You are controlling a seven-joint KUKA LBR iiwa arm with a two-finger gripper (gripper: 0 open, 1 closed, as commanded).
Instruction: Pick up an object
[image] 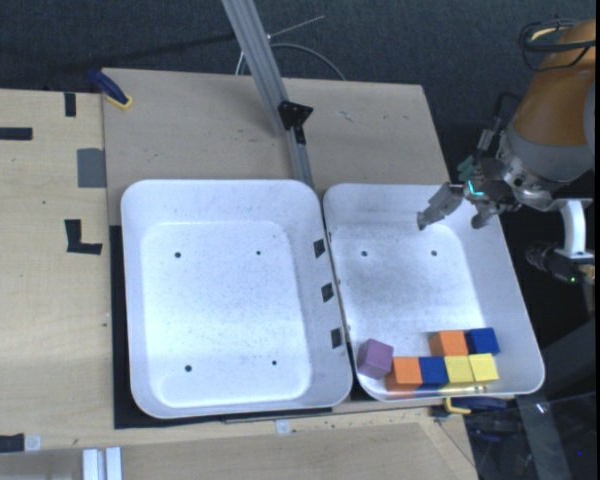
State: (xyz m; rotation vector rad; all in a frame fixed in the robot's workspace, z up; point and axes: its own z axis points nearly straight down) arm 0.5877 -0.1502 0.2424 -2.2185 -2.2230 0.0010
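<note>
The gripper [458,211], jaws apart and empty, hangs at the right bin's [500,278] one o'clock. Swing toward six o'clock (blocks huddle there), choosing the loose purple block [377,355].

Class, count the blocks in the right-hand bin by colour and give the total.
Orange blocks: 2
Blue blocks: 2
Yellow blocks: 2
Purple block: 1
Total: 7
</note>
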